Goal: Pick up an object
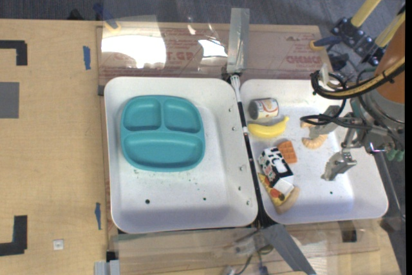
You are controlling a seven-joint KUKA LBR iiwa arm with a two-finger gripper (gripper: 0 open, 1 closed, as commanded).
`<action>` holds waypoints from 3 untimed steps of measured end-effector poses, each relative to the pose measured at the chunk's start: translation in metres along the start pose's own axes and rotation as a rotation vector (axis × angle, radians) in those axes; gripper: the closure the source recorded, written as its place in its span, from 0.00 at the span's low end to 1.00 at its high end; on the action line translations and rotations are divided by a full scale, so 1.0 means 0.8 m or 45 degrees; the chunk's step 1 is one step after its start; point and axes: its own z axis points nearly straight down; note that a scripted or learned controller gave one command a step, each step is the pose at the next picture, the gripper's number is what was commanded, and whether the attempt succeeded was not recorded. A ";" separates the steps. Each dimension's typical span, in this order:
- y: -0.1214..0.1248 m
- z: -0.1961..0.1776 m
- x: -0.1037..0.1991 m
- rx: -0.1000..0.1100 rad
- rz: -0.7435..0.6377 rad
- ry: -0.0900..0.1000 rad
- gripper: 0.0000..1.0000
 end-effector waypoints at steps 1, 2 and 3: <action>-0.101 0.097 -0.026 -0.002 0.024 0.013 0.00; -0.115 0.235 -0.051 0.005 -0.045 -0.012 0.00; -0.114 0.219 -0.055 0.009 -0.048 -0.026 1.00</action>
